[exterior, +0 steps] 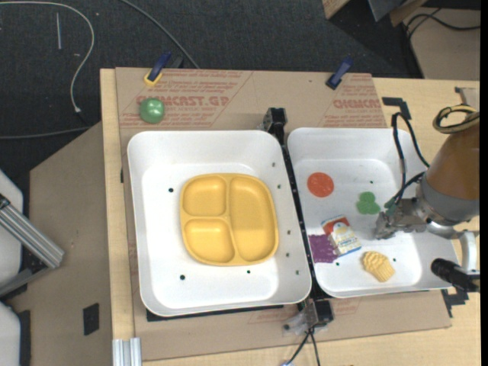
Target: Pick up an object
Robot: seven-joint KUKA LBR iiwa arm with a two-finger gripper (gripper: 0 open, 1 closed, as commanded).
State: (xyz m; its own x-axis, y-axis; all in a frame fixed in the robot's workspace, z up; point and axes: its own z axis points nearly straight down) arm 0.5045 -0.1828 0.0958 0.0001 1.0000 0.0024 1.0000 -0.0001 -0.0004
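You're looking at the arm [457, 178] reaching in from the right, wrist hanging low over the right bin [347, 139]. The gripper [390, 226] is sitting near the bin floor, between the green disc [368, 203] and the ridged yellow piece [378, 265]. It's too dark and small at this angle, so I cannot tell its state or whether it has anything.

Candidates are all lying in the right bin, loose and apart from each other, which is why the arm is working that side:
- red disc [320, 184], well left of the gripper, flat on the floor
- green disc, just beside the gripper, up and to its left
- small carton [342, 235] with a purple piece [322, 248] touching its left side, near the bin's left wall
- ridged yellow piece, near the front rim

My read: it's going for the green disc or the bare floor beside it. A flat disc is giving the gripper little to bite on, so expect a slip.

The left bin [145, 155] is holding only the yellow divided tray [229, 219], centred. A green ball [152, 110] is sitting outside both bins on the cardboard [229, 97], which blue clamps [158, 69] are pinning at the back edge.
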